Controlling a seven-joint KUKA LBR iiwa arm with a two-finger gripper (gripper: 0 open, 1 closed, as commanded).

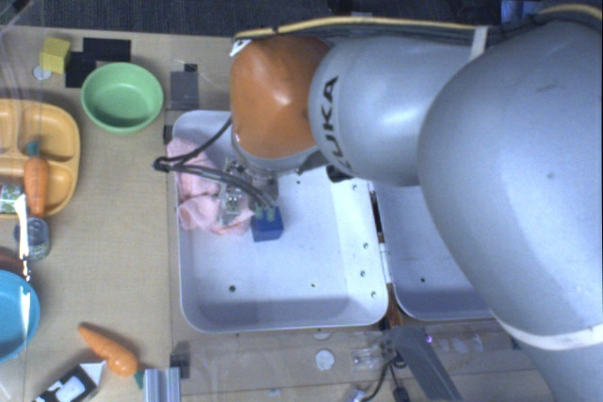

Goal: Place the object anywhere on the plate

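We see the end effector (pixel 243 201) low in the left bin (pixel 283 297), over a pink cloth (pixel 193 188); we cannot tell its state. A blue block (pixel 268 225) lies just beside it. Yellow divided plate (pixel 52 141) sits on the worktop (pixel 122 249), well apart.

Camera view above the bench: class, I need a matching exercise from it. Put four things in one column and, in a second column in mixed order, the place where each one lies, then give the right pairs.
Things:
1. green bowl
2. blue block
3. pink cloth
4. orange carrot

Places:
A. in the left bin, just right of the cloth
B. on the bench, near the view's bottom left corner
C. against the left wall of the left bin
D. on the bench, beyond the left bin's far left corner

Pairs: 1-D, 2-A, 3-C, 4-B
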